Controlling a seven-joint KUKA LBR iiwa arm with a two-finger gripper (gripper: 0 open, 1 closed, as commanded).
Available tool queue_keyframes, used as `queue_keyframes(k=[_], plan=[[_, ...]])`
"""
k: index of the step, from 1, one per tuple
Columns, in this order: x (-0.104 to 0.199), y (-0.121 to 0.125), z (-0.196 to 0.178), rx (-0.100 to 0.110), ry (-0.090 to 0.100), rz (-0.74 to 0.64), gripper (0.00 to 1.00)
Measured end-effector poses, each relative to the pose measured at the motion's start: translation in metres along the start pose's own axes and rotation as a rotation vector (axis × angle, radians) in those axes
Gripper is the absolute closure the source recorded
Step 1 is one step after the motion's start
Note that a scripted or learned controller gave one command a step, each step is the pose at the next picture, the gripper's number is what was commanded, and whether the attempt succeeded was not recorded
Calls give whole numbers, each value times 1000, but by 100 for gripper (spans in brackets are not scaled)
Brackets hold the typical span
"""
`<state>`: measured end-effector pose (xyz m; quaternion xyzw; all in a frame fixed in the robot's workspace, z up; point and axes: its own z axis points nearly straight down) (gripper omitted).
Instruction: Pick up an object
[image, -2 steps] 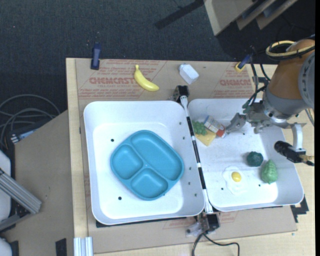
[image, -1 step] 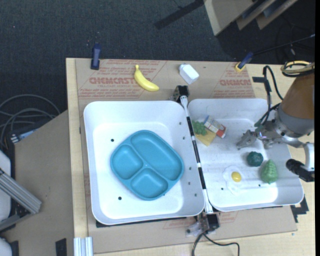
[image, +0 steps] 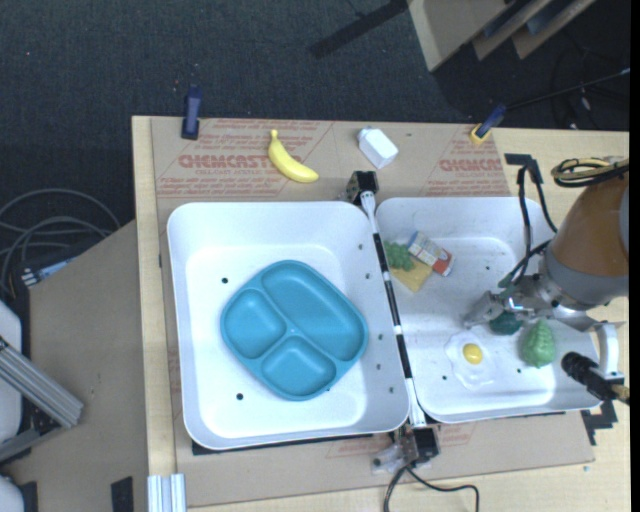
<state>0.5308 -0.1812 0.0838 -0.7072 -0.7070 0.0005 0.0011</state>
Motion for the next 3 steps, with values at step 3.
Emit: queue_keyframes(k=[3], plan=[[152, 53, -102, -5, 1, -3, 100]])
